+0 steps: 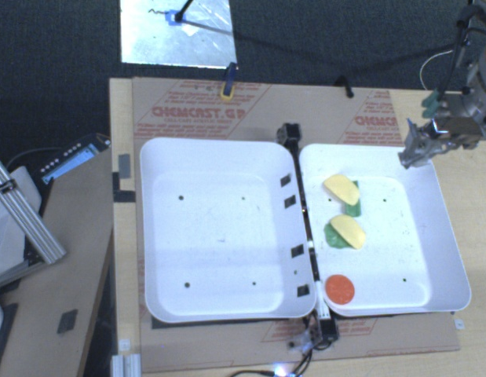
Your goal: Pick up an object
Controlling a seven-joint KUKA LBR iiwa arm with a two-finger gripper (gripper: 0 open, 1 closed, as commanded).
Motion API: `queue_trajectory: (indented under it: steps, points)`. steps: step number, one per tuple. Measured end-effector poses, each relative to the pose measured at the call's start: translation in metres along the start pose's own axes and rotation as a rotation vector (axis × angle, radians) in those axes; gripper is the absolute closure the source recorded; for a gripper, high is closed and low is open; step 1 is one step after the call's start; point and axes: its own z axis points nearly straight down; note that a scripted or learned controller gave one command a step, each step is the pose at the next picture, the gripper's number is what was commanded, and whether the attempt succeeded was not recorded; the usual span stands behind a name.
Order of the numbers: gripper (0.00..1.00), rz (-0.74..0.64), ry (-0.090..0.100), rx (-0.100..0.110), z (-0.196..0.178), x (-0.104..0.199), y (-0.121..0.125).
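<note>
white bins: 2, left [219,234] and right [415,234] | yellow-and-green pieces: 2, both in right bin, far one [342,189], near one [346,232] | orange round piece: 1, right bin's near-left corner [340,290]

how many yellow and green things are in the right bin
2. One yellow-and-green piece lies near the right bin's upper left; the other yellow-and-green piece sits just below it, above an orange disc. None looks hidden.

The bench [125,234] bears a printed board [203,108] under two white bins [160,159].
</note>
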Motion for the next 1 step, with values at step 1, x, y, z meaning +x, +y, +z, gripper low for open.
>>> queue_trajectory:
  steps: [1]
  points:
    - [1.00, -0.005, 0.003, 0.012, -0.0527, 0.0901, -0.0039]
